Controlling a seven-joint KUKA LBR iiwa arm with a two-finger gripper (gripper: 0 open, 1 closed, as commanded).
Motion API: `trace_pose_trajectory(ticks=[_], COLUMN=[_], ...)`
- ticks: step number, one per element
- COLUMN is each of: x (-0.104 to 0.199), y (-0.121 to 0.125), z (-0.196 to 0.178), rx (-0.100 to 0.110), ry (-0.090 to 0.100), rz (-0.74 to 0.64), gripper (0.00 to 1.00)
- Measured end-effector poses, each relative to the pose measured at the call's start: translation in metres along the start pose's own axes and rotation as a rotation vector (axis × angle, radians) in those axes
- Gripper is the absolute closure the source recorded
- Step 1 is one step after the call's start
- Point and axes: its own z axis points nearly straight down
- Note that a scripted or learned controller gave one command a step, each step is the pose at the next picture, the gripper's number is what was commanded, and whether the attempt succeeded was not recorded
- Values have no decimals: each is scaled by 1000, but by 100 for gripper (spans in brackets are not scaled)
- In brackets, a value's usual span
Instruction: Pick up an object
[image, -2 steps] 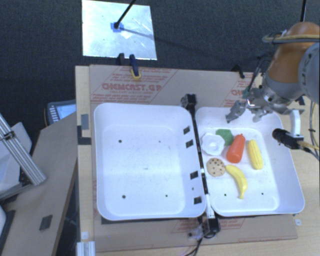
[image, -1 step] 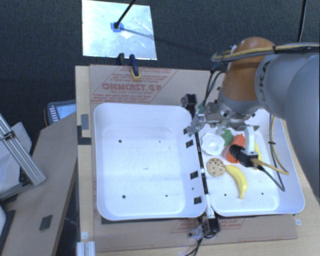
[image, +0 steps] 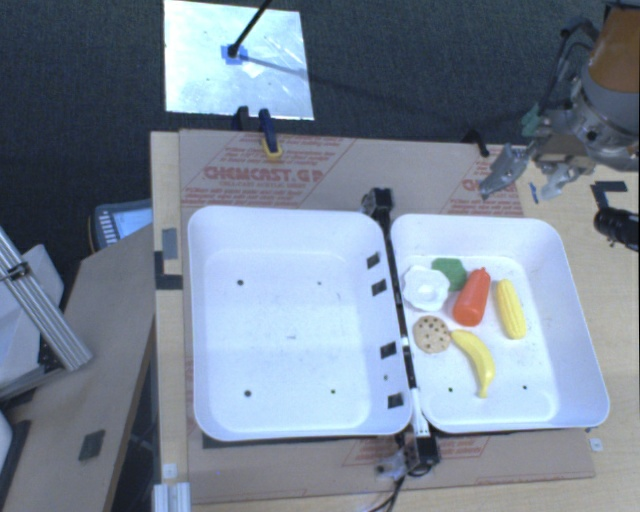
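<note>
The right bin (image: 560, 400) holds several toy foods: a white fried egg (image: 424, 288), a green piece (image: 450, 271), an orange-red carrot (image: 472, 297), a yellow corn cob (image: 511, 307), a brown cookie (image: 431, 334) and a yellow banana (image: 475, 361). My gripper (image: 530, 178) hangs above the bench beyond the right bin's far edge, well apart from the food. Its two fingers stand spread open with nothing between them.
The left bin (image: 200, 300) lies beside the right one, joined by a black clip strip (image: 392, 310). A shiny metal sheet (image: 238, 60) lies at the back. A yellow and blue clamp (image: 268, 135) sits at the board's far edge.
</note>
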Motion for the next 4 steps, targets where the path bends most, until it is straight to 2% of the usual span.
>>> trace_pose_trajectory(ticks=[1, 2, 4], x=[3, 13, 12], y=[0, -17, -32], z=[-5, -9, -14], rx=[5, 10, 10], ry=[2, 3, 3], rz=[-8, -6, -3], gripper=[100, 100, 100])
